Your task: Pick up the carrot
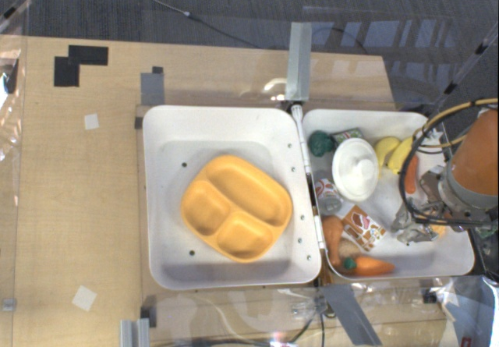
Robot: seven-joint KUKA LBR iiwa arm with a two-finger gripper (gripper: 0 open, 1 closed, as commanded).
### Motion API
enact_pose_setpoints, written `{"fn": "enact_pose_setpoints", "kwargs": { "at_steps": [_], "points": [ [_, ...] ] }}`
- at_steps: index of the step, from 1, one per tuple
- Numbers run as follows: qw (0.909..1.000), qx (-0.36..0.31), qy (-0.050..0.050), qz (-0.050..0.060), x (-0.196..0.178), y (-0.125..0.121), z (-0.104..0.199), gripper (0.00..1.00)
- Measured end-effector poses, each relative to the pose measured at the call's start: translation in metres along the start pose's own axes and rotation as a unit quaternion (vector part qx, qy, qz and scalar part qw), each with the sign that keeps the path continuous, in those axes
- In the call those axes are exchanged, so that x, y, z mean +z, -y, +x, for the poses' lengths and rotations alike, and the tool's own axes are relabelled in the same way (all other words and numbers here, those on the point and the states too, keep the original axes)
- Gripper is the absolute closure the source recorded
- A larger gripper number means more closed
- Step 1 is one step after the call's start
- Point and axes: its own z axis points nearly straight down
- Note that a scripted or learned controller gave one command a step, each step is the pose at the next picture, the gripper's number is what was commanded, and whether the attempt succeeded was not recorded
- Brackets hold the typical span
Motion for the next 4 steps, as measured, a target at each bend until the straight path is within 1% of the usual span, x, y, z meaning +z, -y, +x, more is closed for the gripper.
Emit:
{"fn": "enact_pose_setpoints", "kwargs": {
  "at_steps": [1,2,3,4],
  "points": [
    [0.9998,-0.022,0.0,0.001,-0.001,0.005,-0.001,1.0],
    [0.9999,0.012,0.001,0.001,-0.021,0.006,0.0,1.0],
    [0.9988,0.048,0.001,0.001,0.006,0.003,0.001,1.0],
    [0.9947,0.103,0.001,0.001,-0.022,-0.006,-0.002,1.0]
  ]
}}
